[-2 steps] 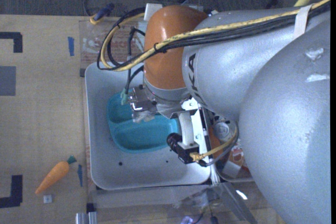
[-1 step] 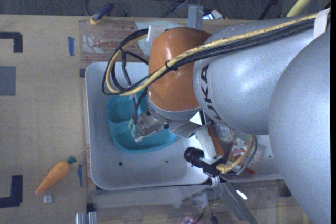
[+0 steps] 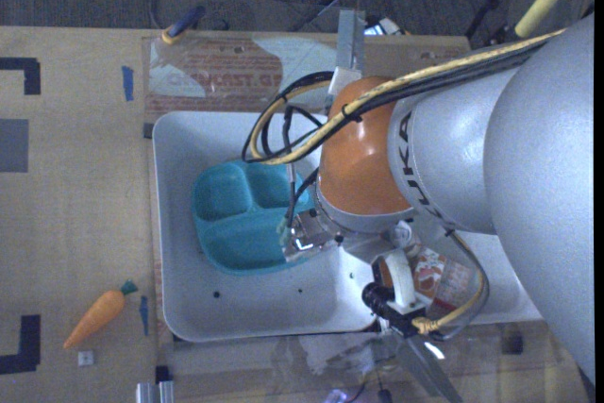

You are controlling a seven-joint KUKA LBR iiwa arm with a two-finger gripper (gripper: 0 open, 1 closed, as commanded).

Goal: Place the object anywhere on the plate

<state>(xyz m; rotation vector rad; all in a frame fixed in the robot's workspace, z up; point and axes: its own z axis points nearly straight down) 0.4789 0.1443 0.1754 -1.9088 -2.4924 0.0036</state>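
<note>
Gripper [image 3: 300,236] at right edge of teal divided plate [image 3: 238,217]; finger state hidden under the wrist, cannot tell. Plate lies in left white bin [image 3: 179,231]. Toy carrot [image 3: 94,316] on bench outside bin, lower left, well apart.

teal plate [image 3: 236,224], white bin [image 3: 179,203], orange carrot [image 3: 94,316].

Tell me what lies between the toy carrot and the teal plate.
In the camera view, between the carrot and the plate lie bare wooden bench, a blue tape strip, then the bin's white wall and floor.
</note>
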